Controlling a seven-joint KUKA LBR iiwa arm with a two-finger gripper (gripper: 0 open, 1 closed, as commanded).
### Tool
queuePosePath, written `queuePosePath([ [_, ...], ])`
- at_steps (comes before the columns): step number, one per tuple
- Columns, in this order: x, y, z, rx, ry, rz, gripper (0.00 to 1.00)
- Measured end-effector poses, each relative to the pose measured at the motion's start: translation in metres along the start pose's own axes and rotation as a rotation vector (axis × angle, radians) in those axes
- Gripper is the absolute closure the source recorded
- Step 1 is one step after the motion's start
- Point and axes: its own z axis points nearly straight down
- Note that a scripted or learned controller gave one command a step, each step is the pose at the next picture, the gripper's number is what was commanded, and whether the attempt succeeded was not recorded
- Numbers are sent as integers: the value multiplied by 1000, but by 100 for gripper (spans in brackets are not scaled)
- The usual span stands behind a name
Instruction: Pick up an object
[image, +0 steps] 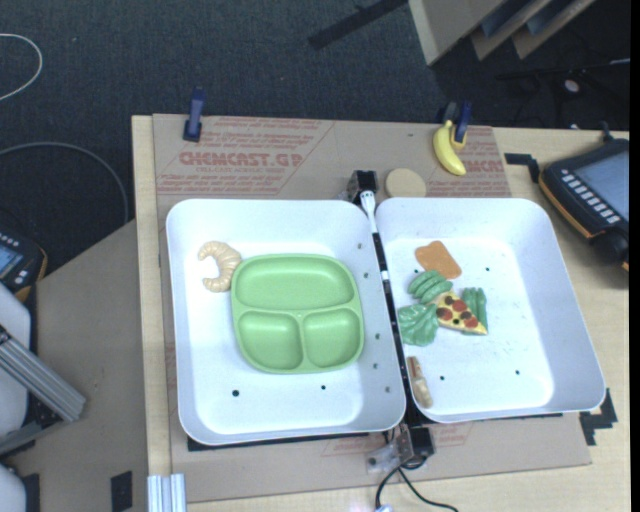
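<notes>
Camera view looks down on two white bins set side by side on a printed cardboard sheet (260, 155). How the pincer stands cannot be told.

The left bin (200, 390) carries two things. One green divided plate (297, 325), with three compartments, lies at the bin's middle. One tan croissant (218, 265) lies near the far left corner, just beside the plate's far left edge.

The right bin (560, 310) carries six small toy foods, all in its left half. One orange slice (438, 259) lies nearest the far edge. Three green leafy pieces follow: one (430, 287) just below the slice, one (418, 323) nearer the left edge, and one (474, 300) to the right. One pizza wedge (462, 313) with red dots lies among them, touching the leaves. One small tan piece (419, 381) lies apart, against the left edge toward the near corner.

On the cardboard beyond the bins' far edges lie one yellow banana (449, 150) and one round tan disc (405, 183). Two blue clamps grip the sheet's far edge, one (194, 116) at the left and one (462, 118) touching the banana.
</notes>
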Motion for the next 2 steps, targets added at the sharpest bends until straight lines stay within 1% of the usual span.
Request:
queuePosePath([
  [1,-30,-2,98,18,7,7,100],
  [2,-31,-4,190,22,8,6,100],
])
